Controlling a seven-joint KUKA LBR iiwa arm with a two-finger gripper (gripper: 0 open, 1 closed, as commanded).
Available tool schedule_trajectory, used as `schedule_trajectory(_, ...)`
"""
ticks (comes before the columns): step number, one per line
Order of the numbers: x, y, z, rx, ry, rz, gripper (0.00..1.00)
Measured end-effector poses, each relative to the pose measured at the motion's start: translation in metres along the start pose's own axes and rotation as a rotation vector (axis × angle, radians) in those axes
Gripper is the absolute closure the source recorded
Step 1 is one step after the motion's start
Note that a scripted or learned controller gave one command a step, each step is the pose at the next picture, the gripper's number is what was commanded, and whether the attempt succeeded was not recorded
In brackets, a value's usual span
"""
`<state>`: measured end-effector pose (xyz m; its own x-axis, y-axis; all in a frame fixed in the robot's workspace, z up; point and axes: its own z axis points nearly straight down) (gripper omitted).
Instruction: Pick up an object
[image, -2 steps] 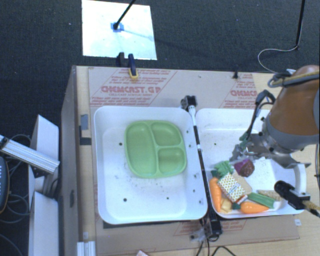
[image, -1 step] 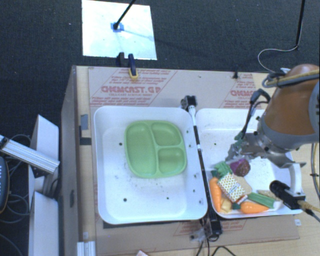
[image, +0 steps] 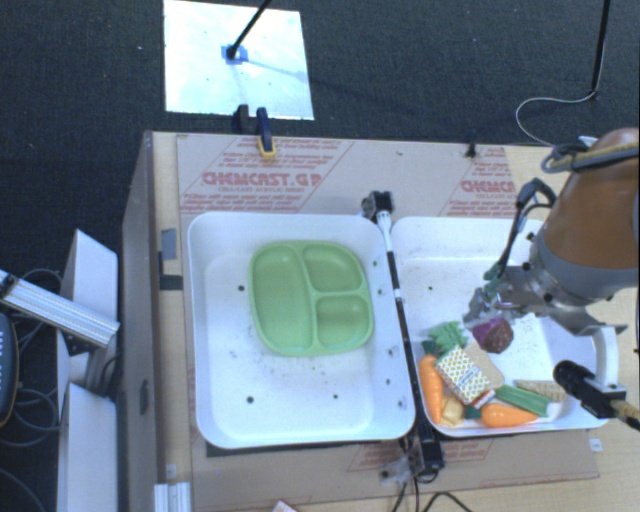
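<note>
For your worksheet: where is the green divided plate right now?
The green divided plate lies in the left bin, toward its upper middle, across the divider from the toy food.

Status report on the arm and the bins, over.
Gripper low in right bin, just above purple object. Toy food piled at bin's near edge. Green tray in left bin.

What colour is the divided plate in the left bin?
Light green plastic divided plate, clearest in the camera view.

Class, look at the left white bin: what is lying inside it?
Inside the left bin lies one green divided plate, with three compartments that hold nothing. Whatever is beneath the plate is covered and cannot be seen.
</note>
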<state>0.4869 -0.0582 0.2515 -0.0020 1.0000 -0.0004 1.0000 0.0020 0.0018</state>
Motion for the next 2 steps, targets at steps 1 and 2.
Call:
schedule_trajectory(1, 0.017, 0.001, 0.000, 0.000, 0.001, -0.003, 1.00)
schedule_trajectory(2, 0.003, 0.000, -0.002, 0.000, 0.000, 0.000, 1.00)
